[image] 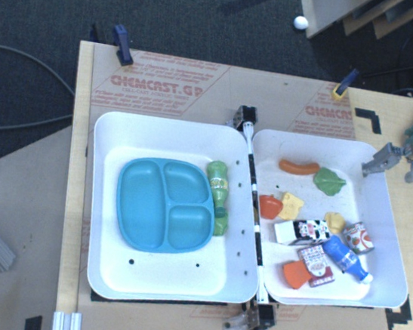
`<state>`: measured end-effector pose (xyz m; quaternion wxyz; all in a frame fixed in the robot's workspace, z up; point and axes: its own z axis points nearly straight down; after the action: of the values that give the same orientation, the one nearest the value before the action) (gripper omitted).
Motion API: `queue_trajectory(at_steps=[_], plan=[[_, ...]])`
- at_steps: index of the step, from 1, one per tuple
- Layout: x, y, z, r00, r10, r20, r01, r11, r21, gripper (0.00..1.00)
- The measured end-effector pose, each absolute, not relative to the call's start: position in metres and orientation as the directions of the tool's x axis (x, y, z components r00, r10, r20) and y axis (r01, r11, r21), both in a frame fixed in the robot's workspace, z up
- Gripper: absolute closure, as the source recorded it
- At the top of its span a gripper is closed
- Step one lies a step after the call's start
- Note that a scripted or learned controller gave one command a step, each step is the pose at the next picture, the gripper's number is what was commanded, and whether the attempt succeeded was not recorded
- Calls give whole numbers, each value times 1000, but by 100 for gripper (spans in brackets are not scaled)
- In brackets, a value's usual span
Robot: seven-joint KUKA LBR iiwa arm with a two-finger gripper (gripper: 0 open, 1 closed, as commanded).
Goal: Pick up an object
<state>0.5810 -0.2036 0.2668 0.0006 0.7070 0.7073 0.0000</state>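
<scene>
- the grey two-finger gripper [399,162] hangs at the upper right corner of the right-hand shallow white bin [390,217], its two fingers spread apart with nothing between them.
- just to the gripper's left, near the bin's top, lies a green leaf-shaped toy [330,181], and further left of that a long orange-red sausage toy [298,166].
- below the gripper and to its left sits a cluster: a small red block [270,206] touching a yellow cheese-like wedge [291,205], a black-and-white cow-patterned box [304,231], and a small yellow piece [334,221].
- further below the gripper lie a round red-and-white can [359,237], a blue bottle [347,259], a red printed packet [315,263] and an orange block [295,274], all well apart from the fingers.
- far to the gripper's left, in the left-hand white bin [101,260], rests a light blue divided plastic tray [165,205] with a green bottle [219,186] just beside its right edge.
</scene>
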Motion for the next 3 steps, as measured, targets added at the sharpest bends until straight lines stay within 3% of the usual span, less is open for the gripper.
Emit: queue_trajectory(at_steps=[1,2,3], plan=[[607,-199,93,-1,1000,1,1000,1,-4,0],[665,-155,85,-2,1000,1,1000,2,-4,0],[594,-196,85,1,1000,-1,1000,-1,0,0]])
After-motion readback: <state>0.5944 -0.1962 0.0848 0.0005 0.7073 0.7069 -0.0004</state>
